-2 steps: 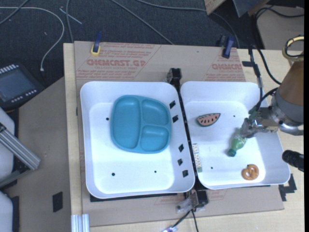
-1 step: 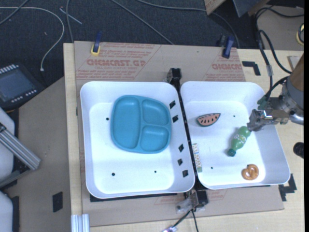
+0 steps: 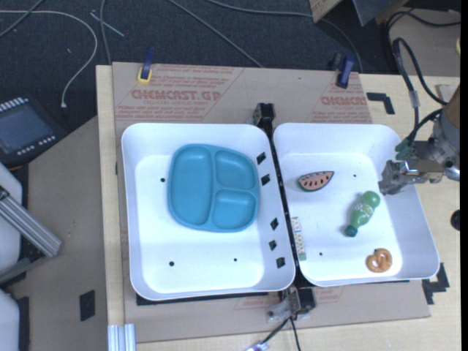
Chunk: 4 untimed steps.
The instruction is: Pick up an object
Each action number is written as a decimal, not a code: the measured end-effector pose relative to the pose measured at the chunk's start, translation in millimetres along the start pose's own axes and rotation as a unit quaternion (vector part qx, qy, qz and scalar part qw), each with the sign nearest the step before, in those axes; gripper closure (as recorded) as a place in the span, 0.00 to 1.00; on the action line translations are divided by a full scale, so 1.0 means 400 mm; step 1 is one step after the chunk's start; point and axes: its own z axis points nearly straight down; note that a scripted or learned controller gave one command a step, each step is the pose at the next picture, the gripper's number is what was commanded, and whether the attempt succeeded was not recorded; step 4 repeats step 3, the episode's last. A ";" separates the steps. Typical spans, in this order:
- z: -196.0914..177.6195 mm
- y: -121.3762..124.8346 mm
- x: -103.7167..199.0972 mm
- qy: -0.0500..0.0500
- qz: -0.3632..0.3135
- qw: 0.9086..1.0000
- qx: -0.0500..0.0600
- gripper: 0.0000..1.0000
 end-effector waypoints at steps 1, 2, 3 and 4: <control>0.052 0.043 0.136 0.001 -0.002 1.000 0.003 1.00; 0.076 0.087 0.270 0.001 -0.003 1.000 0.002 1.00; 0.087 0.092 0.400 0.001 -0.002 1.000 0.003 1.00; 0.087 0.092 0.400 0.001 -0.002 1.000 0.003 1.00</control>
